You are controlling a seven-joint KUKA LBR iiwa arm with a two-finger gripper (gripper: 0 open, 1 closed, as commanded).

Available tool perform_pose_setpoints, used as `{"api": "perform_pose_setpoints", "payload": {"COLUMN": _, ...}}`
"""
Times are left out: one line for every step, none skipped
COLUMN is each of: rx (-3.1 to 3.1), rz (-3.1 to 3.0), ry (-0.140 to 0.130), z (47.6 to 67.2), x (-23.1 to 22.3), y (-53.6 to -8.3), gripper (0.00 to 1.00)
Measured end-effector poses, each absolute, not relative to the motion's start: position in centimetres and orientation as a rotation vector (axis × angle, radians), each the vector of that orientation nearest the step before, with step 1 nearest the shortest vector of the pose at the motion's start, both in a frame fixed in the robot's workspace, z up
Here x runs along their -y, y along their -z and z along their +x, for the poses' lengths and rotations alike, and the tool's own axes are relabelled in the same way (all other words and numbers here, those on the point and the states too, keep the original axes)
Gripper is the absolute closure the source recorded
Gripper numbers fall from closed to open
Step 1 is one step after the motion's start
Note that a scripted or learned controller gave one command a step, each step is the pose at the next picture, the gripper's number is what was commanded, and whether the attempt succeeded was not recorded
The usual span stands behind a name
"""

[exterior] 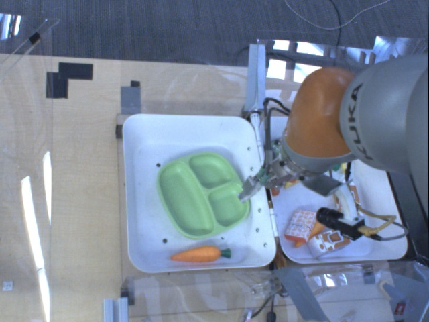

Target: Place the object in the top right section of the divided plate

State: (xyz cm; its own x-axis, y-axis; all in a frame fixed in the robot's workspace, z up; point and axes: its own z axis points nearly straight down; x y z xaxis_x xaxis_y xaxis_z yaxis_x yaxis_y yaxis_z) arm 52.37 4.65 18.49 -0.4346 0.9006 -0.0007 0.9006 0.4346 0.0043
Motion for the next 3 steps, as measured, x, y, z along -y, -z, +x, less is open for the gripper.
{"api": "perform_pose_setpoints", "payload": {"rx": -2.656, "rz": 1.666, "ry": -0.011, "z": 52.6, "x": -4.7, "y": -19.6, "gripper": 1.0}}
{"api": "perform_pose_setpoints", "payload": {"rx": -2.749, "rz": 1.513, "ry": -0.006, "z": 55.0, "x": -10.6, "y": -19.5, "gripper": 1.0}}
{"api": "perform_pose_setpoints", "payload": {"rx": -2.855, "rz": 1.291, "ry": -0.009, "z": 58.6, "x": -6.7, "y": -39.0, "gripper": 1.0}}
